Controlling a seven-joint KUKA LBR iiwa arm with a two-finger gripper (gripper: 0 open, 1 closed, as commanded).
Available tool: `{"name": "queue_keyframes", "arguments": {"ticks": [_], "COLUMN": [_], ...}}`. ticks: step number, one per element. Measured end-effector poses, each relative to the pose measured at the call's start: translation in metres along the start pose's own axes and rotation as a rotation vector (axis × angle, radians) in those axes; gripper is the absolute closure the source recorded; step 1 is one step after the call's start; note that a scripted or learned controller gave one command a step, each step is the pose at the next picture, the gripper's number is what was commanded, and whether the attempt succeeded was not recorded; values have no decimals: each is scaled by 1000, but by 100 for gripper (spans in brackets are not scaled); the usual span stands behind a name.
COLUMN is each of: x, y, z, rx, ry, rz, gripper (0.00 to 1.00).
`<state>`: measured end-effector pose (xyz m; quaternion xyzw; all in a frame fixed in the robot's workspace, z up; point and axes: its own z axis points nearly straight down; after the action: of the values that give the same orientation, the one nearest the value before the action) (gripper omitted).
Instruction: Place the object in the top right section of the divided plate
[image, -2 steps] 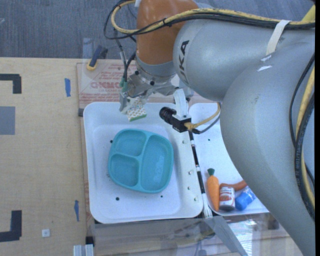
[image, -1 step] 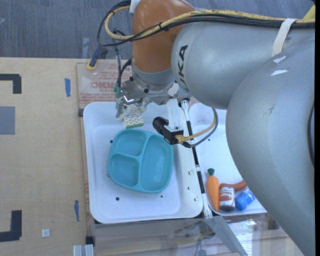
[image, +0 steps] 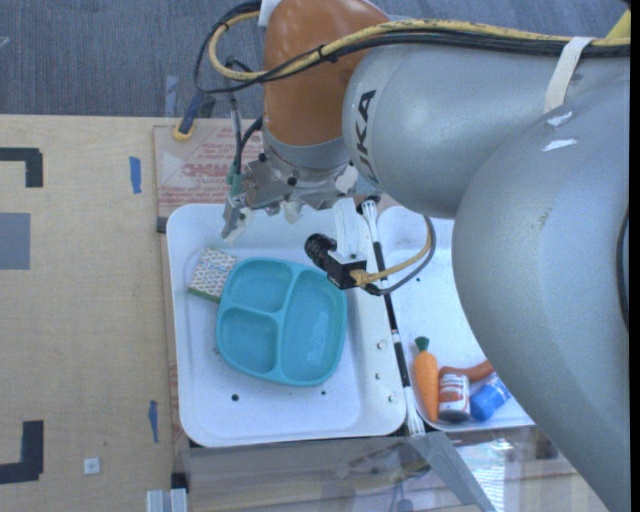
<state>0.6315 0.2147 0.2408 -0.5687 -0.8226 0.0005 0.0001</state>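
I see the arm (image: 480, 200) covering most of the frame from 3 o'clock, its bulk hiding much of the right bin (image: 455, 420). The left bin (image: 290, 425) holds the blue divided plate (image: 283, 322) at its centre. The sponge-like patterned block (image: 212, 275), which I take as the object, lies on the bin floor at the plate's 10 o'clock, touching or just beside the rim; no compartment has anything in it.

The gripper (image: 232, 222) hangs at the block's 12 o'clock, near it but apart. One slim finger shows; whether the pair is spread or pressed together I cannot tell.

Risks, in my judgement:
- Block sits tight against the plate rim, so a descending finger may land on the rim and tip or shove the plate.
- Block looks soft and low, so the pinch may slip.
- The plate lies rotated, so its top right section is easy to mistake.
- Carrot (image: 426, 383), can (image: 454, 394) and blue item (image: 490, 398) in the right bin are well apart and pose no risk.
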Motion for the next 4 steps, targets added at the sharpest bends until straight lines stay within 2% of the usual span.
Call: {"name": "queue_keyframes", "arguments": {"ticks": [1, 2, 3, 4], "x": [1, -18, -25, -63], "y": [1, 30, 27, 13], "z": [-11, -19, -196, -195], "rx": [-4, -6, -4, 0], "ry": [-2, -1, -1, -1], "rz": [-2, 113, 105, 39], "gripper": [100, 100, 100, 100]}}
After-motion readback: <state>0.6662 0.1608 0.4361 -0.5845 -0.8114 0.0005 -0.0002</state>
